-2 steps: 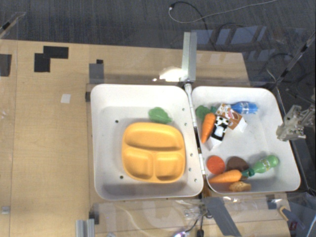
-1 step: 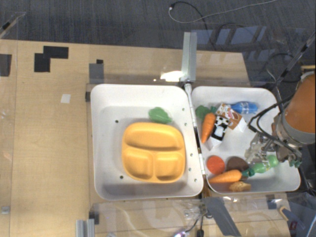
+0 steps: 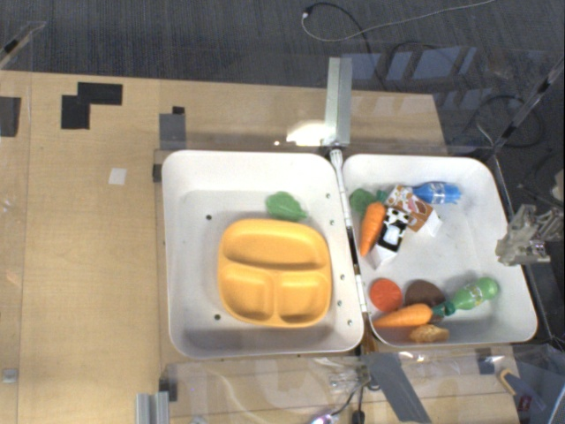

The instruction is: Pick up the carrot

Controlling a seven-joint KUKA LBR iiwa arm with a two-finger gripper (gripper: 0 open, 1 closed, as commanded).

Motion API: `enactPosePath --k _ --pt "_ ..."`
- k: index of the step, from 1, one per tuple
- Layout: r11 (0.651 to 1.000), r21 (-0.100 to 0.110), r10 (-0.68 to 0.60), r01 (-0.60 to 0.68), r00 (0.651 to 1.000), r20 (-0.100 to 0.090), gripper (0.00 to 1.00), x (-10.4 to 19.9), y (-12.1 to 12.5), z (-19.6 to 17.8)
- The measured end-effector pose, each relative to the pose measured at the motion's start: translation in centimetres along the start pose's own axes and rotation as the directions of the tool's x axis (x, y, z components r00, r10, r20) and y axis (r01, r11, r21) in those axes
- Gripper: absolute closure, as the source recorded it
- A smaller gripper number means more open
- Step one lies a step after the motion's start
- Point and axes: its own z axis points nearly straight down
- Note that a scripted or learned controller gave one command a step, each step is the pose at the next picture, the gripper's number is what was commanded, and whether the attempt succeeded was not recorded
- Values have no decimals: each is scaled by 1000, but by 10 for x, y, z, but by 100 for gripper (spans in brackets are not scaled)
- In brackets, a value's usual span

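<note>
A single fixed camera looks down from above at a slant, far enough back to take in both white bins, left (image 3: 177,263) and right (image 3: 494,193); the wooden table (image 3: 79,263) spreads leftward; dark floor (image 3: 177,16) lies beyond its far edge.

lab | taped bench (image 3: 79,263) | white bins (image 3: 190,237) | loose cables (image 3: 397,20)
</note>
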Motion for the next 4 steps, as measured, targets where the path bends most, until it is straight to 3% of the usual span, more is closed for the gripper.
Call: enactPosePath --k 1,2,3,4 --pt "967 7 -255 255 967 10 100 -3 26 173" --pt "988 0 -153 153 988 1 100 -16 1 22" --pt "1000 -1 29 -29 1000 -1 100 -29 31 173" --pt "992 0 124 -124 992 1 100 -32 1 -13"
